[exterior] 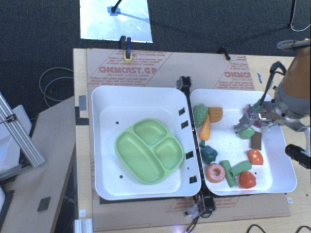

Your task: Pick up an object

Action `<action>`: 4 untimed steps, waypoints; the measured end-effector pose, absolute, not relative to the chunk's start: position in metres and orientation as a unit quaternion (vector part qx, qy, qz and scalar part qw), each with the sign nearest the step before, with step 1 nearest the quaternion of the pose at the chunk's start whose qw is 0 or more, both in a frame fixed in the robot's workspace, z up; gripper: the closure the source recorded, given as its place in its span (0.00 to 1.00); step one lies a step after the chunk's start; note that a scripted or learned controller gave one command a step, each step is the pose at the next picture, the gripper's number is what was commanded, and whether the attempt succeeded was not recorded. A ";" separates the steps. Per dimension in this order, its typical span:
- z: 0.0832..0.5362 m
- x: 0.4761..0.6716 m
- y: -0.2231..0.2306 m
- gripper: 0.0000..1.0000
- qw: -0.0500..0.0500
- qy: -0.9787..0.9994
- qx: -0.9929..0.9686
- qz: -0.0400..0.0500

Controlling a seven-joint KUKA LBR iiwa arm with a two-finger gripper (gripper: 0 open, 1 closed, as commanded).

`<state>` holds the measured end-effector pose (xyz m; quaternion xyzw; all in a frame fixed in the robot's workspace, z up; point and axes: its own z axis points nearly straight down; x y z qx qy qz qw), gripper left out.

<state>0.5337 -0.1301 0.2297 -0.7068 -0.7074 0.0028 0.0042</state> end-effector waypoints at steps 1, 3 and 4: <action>0.235 0.536 -0.130 0.00 0.000 -0.708 -0.706 0.000; 0.134 0.533 -0.136 0.00 0.002 -0.707 -0.707 0.001; 0.082 0.533 -0.136 0.00 0.002 -0.707 -0.707 0.001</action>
